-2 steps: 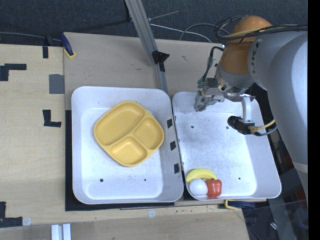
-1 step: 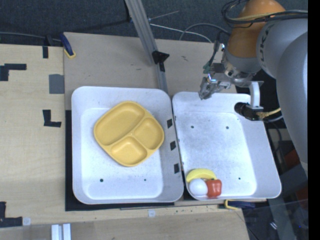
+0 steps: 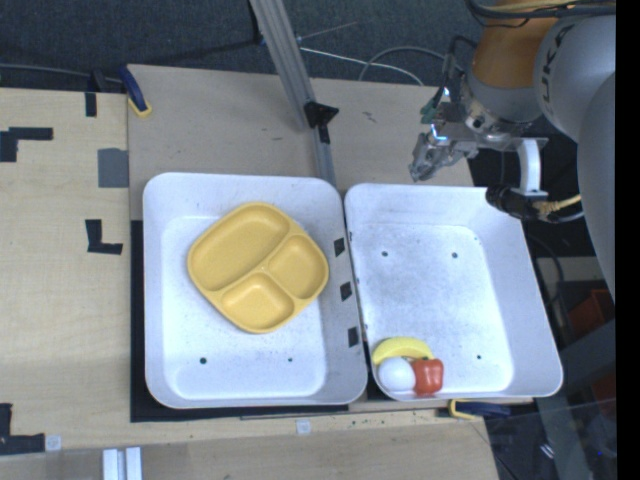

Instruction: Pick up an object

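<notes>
Whether the jaws stand spread or pressed together cannot be told; the gripper (image 3: 432, 158) hangs over the far rim of the right bin (image 3: 520, 298), grasping nothing visible. In that bin's near corner toward the left bin (image 3: 165, 298) huddle a yellow banana (image 3: 401, 348), a white egg (image 3: 397, 374) and a red pepper (image 3: 428, 375), touching. A yellow divided plate (image 3: 257, 266) lies in the left bin.

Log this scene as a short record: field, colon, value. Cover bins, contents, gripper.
left bin: holds a yellow divided plate, three compartments
right bin: yellow piece, white ball and red piece clustered at its near left corner
gripper: above the right bin's far edge, away from the cluster
held object: none visible
task state: pick not yet done
</notes>
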Robot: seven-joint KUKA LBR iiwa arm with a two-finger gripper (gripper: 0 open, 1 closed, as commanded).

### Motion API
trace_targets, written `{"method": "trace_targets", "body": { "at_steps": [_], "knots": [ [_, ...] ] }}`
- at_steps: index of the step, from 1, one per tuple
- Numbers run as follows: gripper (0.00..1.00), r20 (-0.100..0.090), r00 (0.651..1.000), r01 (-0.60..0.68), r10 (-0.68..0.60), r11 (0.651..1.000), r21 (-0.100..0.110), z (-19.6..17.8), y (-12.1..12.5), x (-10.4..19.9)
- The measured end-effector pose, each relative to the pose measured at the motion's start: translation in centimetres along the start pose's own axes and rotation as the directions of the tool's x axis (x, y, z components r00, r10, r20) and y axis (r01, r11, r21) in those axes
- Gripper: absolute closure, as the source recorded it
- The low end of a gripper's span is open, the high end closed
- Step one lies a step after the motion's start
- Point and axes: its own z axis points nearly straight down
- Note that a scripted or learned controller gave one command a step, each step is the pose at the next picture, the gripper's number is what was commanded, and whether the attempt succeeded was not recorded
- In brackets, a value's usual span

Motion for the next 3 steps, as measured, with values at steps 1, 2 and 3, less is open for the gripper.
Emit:
{"method": "trace_targets", "body": {
  "at_steps": [1, 2, 3],
  "knots": [
    [1.0, -0.001, 1.0, 0.004, -0.004, 1.0, 0.007, 1.5, -0.1, 5.4],
    [1.0, -0.003, 1.0, 0.006, -0.006, 1.0, 0.006, 0.8, -0.5, 11.5],
    [1.0, -0.001, 1.0, 0.004, -0.004, 1.0, 0.006, 1.4, 0.4, 16.6]
  ]
}}
